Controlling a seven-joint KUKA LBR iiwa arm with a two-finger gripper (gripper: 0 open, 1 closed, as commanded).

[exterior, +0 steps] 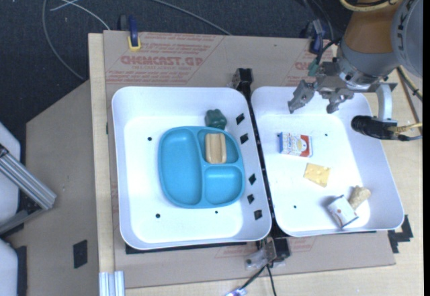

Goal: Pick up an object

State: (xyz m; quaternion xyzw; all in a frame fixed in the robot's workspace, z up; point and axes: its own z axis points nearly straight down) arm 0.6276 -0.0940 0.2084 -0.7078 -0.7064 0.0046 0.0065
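My gripper (314, 101) hangs over the far edge of the right bin (376, 154), fingers spread apart with nothing between them. Below it in that bin lie a small white, blue and red carton (295, 144), a yellow cheese-like wedge (317, 174), a small white and red box (341, 211) and a tan piece (360, 196) beside that box. The left bin (134, 154) holds a blue divided plate (200, 166) with a tan bread-like piece (215, 148) in its upper right compartment. A dark green lump (216, 118) sits just beyond the plate.
Black clips (243, 78) run along the seam between the two bins. A black cylinder (373, 126) with a cable juts from the arm over the right bin's right side. A blue clamp (134, 31) holds the cardboard at the back left.
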